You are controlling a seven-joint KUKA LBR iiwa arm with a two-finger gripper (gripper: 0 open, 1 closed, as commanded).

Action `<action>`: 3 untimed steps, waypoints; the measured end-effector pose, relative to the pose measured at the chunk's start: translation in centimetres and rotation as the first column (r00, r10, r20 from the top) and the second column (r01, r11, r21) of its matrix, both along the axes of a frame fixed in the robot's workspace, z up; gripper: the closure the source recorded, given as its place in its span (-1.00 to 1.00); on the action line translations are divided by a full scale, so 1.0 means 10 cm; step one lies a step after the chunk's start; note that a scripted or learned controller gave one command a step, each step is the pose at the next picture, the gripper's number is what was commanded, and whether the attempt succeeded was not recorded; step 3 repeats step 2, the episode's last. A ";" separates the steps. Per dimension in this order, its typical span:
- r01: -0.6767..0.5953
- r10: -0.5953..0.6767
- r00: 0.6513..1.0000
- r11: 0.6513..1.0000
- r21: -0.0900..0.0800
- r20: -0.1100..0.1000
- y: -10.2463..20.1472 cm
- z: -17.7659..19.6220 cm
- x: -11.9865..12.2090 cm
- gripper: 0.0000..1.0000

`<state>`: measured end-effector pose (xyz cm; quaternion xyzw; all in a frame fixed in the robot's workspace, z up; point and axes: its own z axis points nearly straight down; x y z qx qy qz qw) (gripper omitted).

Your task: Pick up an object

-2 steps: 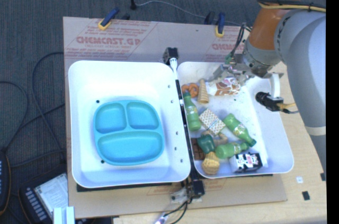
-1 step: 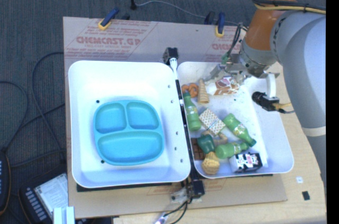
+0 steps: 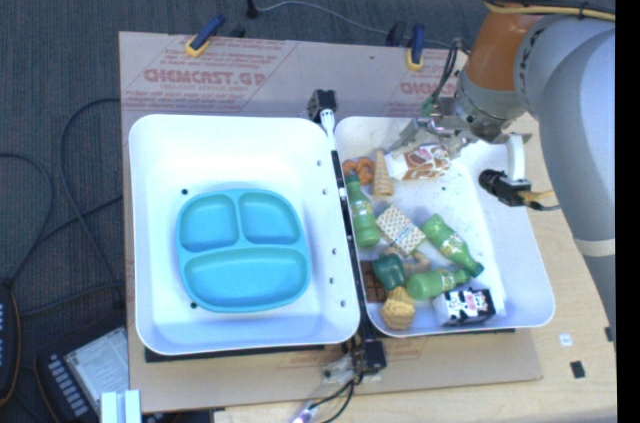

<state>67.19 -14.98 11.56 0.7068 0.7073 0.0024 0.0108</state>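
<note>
Hovering at the far end of the right bin [image 3: 520, 256], the gripper [image 3: 432, 133], whose grip state I cannot tell, seems mid-approach, needing a descent onto the packet [image 3: 427, 161] just below it.

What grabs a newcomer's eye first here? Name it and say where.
The bright blue three-compartment plastic tray lies alone in the left white bin. The right white bin holds a crowded heap of small toy foods, green plastic bottles among them. The grey arm's orange band hangs over that bin's far corner.
</note>
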 end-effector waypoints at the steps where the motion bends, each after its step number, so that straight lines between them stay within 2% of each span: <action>1: -0.001 0.001 1.000 1.000 0.011 -0.016 0.55 0.76 -0.03 1.00; 2: 0.001 -0.001 1.000 1.000 0.011 -0.020 0.58 0.91 -0.42 1.00; 3: 0.001 -0.001 1.000 1.000 0.011 -0.020 0.58 0.91 -0.42 1.00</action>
